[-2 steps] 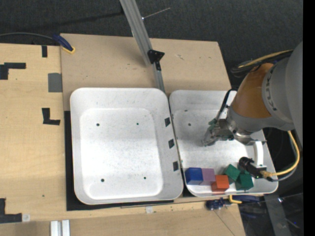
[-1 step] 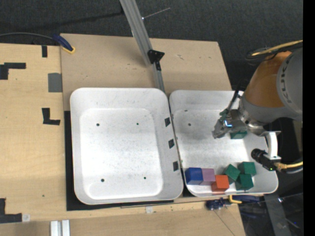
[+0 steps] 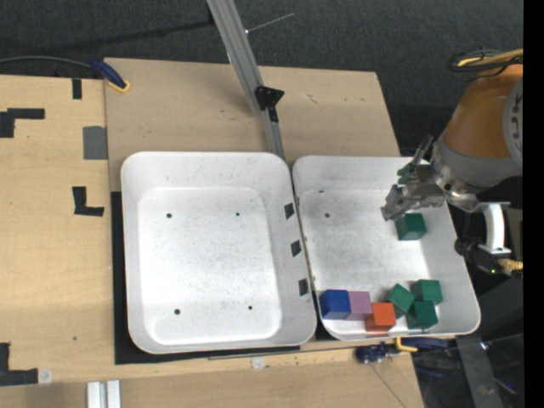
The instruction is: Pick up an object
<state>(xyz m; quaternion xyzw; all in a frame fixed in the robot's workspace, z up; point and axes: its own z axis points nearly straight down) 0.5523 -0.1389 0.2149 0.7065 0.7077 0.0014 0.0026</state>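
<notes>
- You have a small dark green cube (image 3: 411, 226) on the floor of the right-hand shallow white bin (image 3: 340, 185), toward its right wall and about midway between the far and near rims.
- Its top face reads as a plain, matte green square with a darker side face below it; it shows no markings.
- It looks as wide as it is long, so you get no long axis from it; its edges sit roughly in line with the bin's walls, turned only slightly.
- The grey two-finger gripper (image 3: 399, 204) hangs just beyond the cube's far-left corner, very near it. You cannot tell from this angle whether it is open or closed, nor whether it touches the cube.
- The arm's orange band (image 3: 480, 126) rises to the right of the gripper.
- Along the near wall of the same bin you have a blue cube (image 3: 335, 303), a pale purple cube (image 3: 359, 303), an orange cube (image 3: 382, 314) and three more green blocks (image 3: 416, 303) clustered at the near right corner.
- The left white bin (image 3: 136, 228) sits edge to edge with the right one.
</notes>
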